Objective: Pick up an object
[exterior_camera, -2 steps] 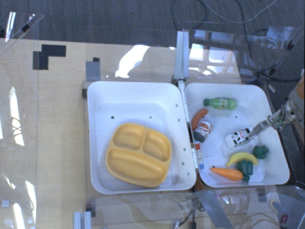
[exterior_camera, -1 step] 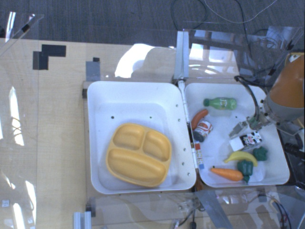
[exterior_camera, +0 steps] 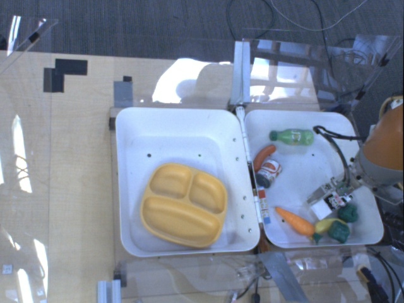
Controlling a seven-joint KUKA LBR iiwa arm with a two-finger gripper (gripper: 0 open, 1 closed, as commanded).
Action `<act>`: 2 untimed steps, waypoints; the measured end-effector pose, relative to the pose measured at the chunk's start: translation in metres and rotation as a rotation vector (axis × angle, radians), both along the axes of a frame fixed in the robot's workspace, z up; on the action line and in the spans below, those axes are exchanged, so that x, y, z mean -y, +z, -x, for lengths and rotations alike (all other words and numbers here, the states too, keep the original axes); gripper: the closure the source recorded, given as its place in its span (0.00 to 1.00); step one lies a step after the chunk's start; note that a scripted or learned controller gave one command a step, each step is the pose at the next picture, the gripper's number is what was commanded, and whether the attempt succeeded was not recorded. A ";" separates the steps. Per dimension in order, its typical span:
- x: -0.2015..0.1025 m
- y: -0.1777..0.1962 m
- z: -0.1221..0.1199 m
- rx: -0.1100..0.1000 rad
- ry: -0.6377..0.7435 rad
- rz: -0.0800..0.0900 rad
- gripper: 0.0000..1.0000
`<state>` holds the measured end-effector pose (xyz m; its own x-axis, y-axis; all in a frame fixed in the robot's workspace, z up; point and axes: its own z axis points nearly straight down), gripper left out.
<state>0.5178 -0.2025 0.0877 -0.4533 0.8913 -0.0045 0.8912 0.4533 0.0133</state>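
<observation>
Pale wood-grain desk (exterior_camera: 69, 169), matt. Two shallow white plastic bins (exterior_camera: 189, 128), smooth, faintly glossy. Yellow three-part plastic tray (exterior_camera: 184, 205), smooth satin. Green plastic bottle (exterior_camera: 291, 137), glossy. Orange plastic carrot (exterior_camera: 295, 221), matt. Arm's orange band (exterior_camera: 385, 145), glossy.
</observation>
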 end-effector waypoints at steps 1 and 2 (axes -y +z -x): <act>0.002 0.000 -0.007 -0.003 0.103 0.003 0.00; -0.003 0.000 -0.024 -0.004 0.160 0.006 0.00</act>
<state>0.5422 -0.1995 0.0874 -0.5897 0.8076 -0.0074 0.8075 0.5898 0.0068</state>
